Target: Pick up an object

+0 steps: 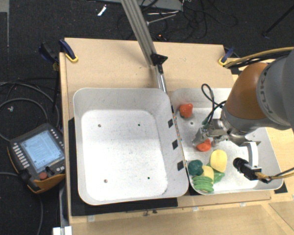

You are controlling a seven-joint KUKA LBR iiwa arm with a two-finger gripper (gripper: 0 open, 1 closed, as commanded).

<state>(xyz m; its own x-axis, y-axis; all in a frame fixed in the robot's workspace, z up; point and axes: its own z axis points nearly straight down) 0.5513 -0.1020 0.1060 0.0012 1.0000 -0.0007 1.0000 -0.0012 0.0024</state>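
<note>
My gripper [206, 137] reaches down into the right bin [272, 153] from the right, its metal fingers right over a small red-orange object [204, 146]. Whether that object sits between the fingers is not visible. Another red-orange piece [186, 110] lies near the bin's far left corner. A pale yellow rounded object [218, 160] rests just below the gripper. Toward the near edge lie a dark green lump [195, 168], a smaller yellow piece [208, 173] and a ribbed bright green object [203, 183].
The left bin [120, 146] stands beside the right one, sharing a raised divider wall [176, 141]. A metal pole [139, 28] slants down from the top to the bins' far edge. A black part on the arm [242, 166] hangs over the right bin.
</note>
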